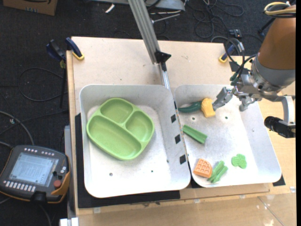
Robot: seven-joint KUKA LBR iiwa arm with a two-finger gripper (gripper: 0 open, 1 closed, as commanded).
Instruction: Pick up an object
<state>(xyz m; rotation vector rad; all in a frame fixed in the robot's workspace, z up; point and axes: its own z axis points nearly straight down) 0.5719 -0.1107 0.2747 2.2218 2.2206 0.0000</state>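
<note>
Reaching in from the right over a wooden bench (122, 60), a grey KUKA arm (277, 46) with an orange upper casing, poised above the far corner of the right-hand white bin (256, 140). Filling much of the left-hand bin (94, 173), a pale green divided plate (120, 128) with three compartments, untouched. Hanging above the right bin's far side, the gripper (233, 99), fingers spread and empty, one fingertip (220, 100) just beside a small yellow block (208, 107). Resting against that block on its left, a dark green curved piece (190, 108), possibly a toy vegetable. Lying nearer mid-bin, a green stick-shaped piece (194, 134); along the near edge, an orange waffle-textured toy (202, 167), a green pod-like piece (217, 171) touching it, and a small green leafy shape (239, 161) set apart.

Likely target: the yellow block, chunky, matte, roughly cube-like, probably light plastic or foam and easy to pinch. Best done by centring the spread fingers squarely over the block before descending, keeping clear of the dark green curved piece touching it, then closing across the block's flatter sides rather than a corner to avoid knocking it away.
</note>
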